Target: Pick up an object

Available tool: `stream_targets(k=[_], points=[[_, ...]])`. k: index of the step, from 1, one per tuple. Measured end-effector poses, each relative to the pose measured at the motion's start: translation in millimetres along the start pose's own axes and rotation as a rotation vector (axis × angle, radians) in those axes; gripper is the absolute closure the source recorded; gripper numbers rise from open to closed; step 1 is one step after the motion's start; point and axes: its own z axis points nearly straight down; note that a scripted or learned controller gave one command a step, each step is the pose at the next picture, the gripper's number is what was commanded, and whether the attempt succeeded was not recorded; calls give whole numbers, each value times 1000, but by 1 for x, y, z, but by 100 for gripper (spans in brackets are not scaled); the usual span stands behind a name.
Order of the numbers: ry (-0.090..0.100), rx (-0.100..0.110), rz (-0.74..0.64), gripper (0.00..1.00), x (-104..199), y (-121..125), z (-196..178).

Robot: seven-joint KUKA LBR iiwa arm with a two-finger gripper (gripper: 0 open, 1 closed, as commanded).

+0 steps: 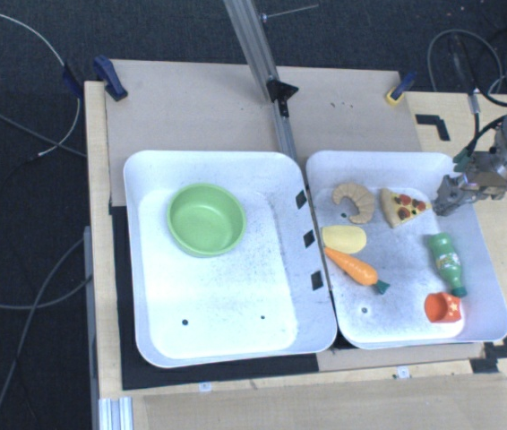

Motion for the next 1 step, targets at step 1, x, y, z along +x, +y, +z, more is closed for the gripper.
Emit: stream_targets(k=[1], points=[[3,2,-6,100,59,11,-5]])
